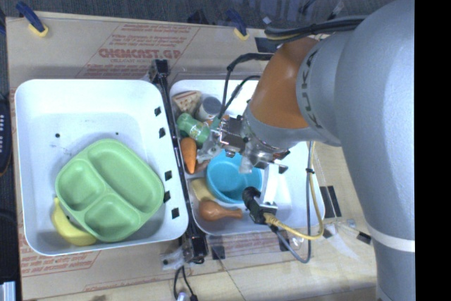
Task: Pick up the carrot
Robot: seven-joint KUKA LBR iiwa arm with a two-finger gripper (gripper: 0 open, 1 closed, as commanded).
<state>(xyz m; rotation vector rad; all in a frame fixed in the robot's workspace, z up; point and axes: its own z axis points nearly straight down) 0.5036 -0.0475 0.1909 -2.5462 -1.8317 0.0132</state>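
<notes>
The carrot (188, 154) is a short orange piece lying in the right bin (296, 201) against its left wall. A green bottle (192, 127) lies just above it and a blue cup (230, 179) just to its right. My gripper (224, 135) hangs over the right bin, a little up and right of the carrot, between the green bottle and the blue cup. Nothing shows between it and the carrot, and the wrist hides much of it.
The left bin (42, 116) holds a green divided plate (109, 187) with a yellow item (70, 230) under its lower left edge. In the right bin also lie a brown drumstick-shaped item (218, 210), a grey can (209, 108) and a sandwich-like toy (186, 101).
</notes>
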